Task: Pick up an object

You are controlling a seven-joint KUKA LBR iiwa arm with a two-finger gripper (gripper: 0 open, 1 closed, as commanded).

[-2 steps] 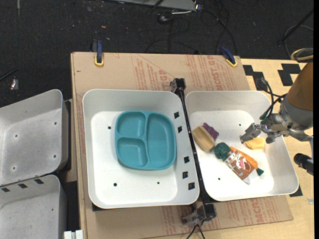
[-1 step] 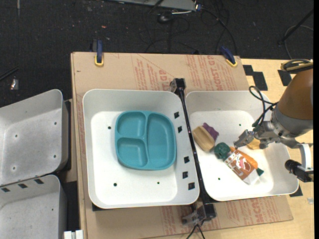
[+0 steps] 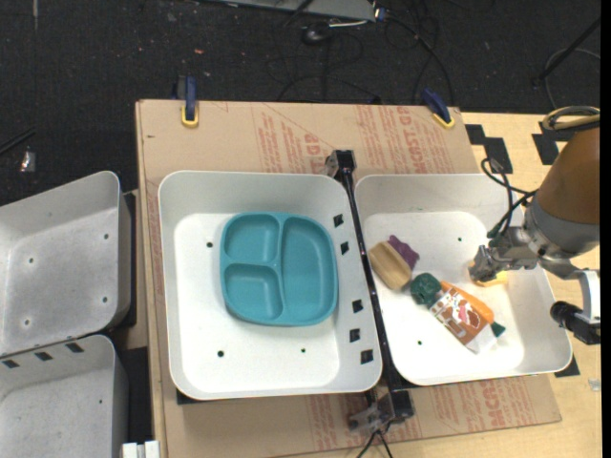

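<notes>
My gripper (image 3: 487, 260) is low over the right bin (image 3: 449, 203), near its right side, on the end of the grey and orange arm (image 3: 573, 198). A small yellow-orange object (image 3: 489, 276) lies right under the gripper, partly hidden by it. To the left lie an orange and white packet (image 3: 463, 316), a dark green object (image 3: 425, 287), a tan block (image 3: 389, 265) and a purple piece (image 3: 406, 252). These sit close together in the middle of the bin.
A teal divided plate (image 3: 280, 268) lies in the left bin (image 3: 191, 208). A black divider (image 3: 361, 275) runs between the two bins. Grey metal trays (image 3: 57, 246) stand off the bench at the left. Cables hang near the arm at the right.
</notes>
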